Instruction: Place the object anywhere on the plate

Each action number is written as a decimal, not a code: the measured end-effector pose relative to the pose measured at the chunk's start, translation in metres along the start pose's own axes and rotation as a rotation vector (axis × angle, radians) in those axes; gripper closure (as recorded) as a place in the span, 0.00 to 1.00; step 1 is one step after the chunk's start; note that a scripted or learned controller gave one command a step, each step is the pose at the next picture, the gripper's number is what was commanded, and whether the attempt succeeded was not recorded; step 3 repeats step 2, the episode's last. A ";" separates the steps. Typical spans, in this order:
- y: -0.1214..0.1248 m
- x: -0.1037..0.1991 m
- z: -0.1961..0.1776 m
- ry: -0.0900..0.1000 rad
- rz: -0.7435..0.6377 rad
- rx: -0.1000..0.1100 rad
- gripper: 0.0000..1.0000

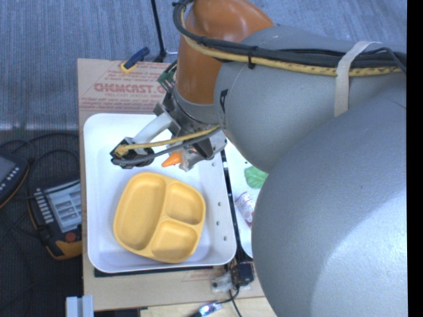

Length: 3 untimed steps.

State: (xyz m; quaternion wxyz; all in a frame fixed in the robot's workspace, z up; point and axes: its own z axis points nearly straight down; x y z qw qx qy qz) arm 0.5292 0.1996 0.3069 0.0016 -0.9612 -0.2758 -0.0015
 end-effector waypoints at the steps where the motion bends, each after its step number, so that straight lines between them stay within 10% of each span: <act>1: -0.051 -0.014 -0.047 -0.006 -0.140 -0.001 1.00; 2: -0.050 -0.014 -0.047 -0.008 -0.137 -0.002 0.00; 3: -0.050 -0.014 -0.047 -0.008 -0.137 -0.002 0.00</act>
